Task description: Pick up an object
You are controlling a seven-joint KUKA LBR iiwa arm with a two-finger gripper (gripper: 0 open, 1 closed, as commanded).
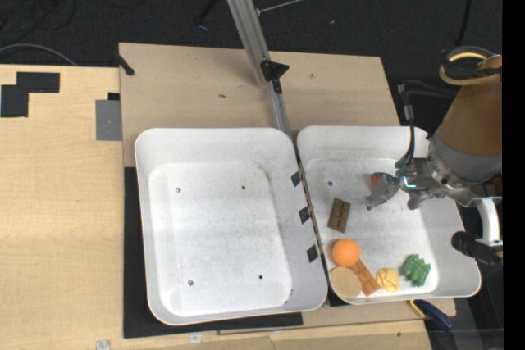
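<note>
- Bench (205, 86): light wood, carries 2 shallow white bins side by side.
- Left bin (164, 152): white floor, speckled.
- Right bin (328, 145): holds all the candidate objects, grouped toward its near half.
- Brown block (339, 215): small, dark, lies flat near the bin's left wall, apart from the rest.
- Orange ball (345, 251): sits just below the brown block, touching a tan stick-shaped piece (365, 277) that runs down and to the right.
- Beige disc (345, 282): at the near edge, just beside the stick.
- Yellow lump (388, 279): right of the stick, close to a green leafy piece (416, 269).
- Arm (476, 123): enters from the right, orange band visible above the wrist.
- End effector (381, 191): low over the upper middle of the right bin; whether its tips are spread or pressed together cannot be told; a small reddish spot by the tips is too blurred to name.
- Step in hand, as judged: positioning over the right bin for a pick; no object visibly lifted.
- Next move calls for: choosing 1 target, the brown block being nearest, centring the tips over it, descending to the floor, then closing.
</note>
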